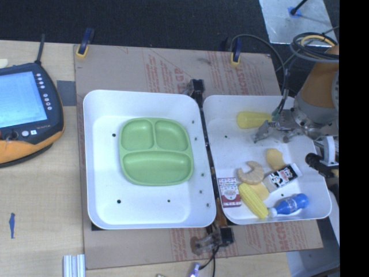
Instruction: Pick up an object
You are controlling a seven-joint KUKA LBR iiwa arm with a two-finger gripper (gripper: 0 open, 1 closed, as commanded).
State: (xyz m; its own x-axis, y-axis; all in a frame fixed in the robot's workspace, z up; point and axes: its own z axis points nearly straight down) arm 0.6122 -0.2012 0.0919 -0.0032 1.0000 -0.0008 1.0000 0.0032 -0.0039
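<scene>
The right bin holds several small items. A yellow lemon-shaped piece lies near its far side. My gripper hangs just right of it, low over the bin floor, fingers spread open with nothing between them. Nearer the front lie a small yellow lump, a tan curved pastry, a corn cob, a red and white carton, a black and white carton and a blue bottle.
The left bin carries a green divided plate. A tablet controller rests on the bench at the far left. Cables loop behind the right bin, and the arm's orange band stands over its right edge.
</scene>
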